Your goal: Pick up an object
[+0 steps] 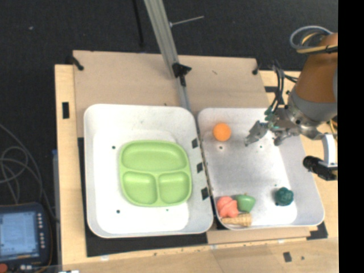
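My jaws are hanging spread, gripping nothing — orange ball sitting just left of them, green lump lying well below.

You have two white bins, left and right, in smooth plastic with a slight sheen. The green divided tray looks like matt moulded plastic. The bench is pale, matt board, wood-like. The slanted rail reads as brushed metal. The orange ball appears smooth; the dark green object looks rougher.
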Controlling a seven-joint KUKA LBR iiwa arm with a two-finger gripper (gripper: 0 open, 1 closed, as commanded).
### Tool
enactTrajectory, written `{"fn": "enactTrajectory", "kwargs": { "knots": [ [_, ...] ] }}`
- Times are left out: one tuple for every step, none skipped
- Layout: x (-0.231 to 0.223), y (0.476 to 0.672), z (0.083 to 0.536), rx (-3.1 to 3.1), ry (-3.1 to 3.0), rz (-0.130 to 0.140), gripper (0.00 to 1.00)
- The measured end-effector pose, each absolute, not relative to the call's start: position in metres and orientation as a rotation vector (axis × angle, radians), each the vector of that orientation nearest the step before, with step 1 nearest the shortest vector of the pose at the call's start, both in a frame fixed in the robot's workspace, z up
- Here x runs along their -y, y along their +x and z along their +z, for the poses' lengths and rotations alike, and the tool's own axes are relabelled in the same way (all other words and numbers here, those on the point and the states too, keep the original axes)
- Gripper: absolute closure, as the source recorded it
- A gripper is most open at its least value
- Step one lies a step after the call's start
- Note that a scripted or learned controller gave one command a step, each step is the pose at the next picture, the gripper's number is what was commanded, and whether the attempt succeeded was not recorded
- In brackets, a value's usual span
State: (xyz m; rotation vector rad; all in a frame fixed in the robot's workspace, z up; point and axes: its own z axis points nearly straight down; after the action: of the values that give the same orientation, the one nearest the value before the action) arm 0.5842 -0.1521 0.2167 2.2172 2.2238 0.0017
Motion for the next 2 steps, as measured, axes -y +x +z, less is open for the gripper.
{"fn": "enactTrajectory", "kwargs": {
  "knots": [
    [0.152, 0.584, 0.217, -2.223, 2.218, 0.003, 0.0],
    [0.157, 0.589, 0.173, -2.221, 2.223, -0.005, 0.0]
  ]
}}
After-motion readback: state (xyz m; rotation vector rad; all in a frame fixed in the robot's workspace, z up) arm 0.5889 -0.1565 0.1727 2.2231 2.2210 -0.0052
